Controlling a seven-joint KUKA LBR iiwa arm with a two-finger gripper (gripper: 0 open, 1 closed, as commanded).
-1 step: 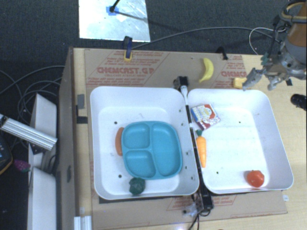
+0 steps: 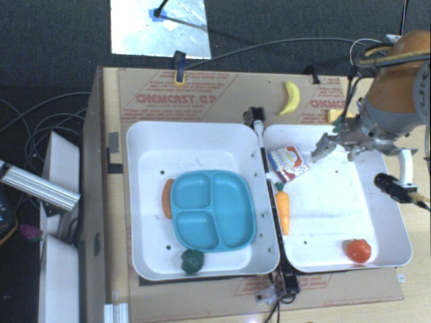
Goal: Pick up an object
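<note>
Left bin [image 2: 141, 200] holds the blue divided plate [image 2: 214, 210], with an orange sausage-like piece [image 2: 166, 198] touching its left edge and a dark green lump [image 2: 192, 262] just below it. Right bin [image 2: 397, 237] holds a small printed packet [image 2: 288, 162] near its upper-left corner, a carrot [image 2: 283, 211] along the left wall, and a red tomato-like item [image 2: 358, 250] near the lower right. A banana [image 2: 291, 98] lies on the board behind the bins. Gripper [image 2: 335, 145] hangs over the upper right bin, just right of the packet, grasping nothing; fingers look spread, released. Judgement: the packet is the nearest target. Best to centre over it, descend straight, and straddle its narrow side, since a flat pouch may slide or tilt against the bin wall.
</note>
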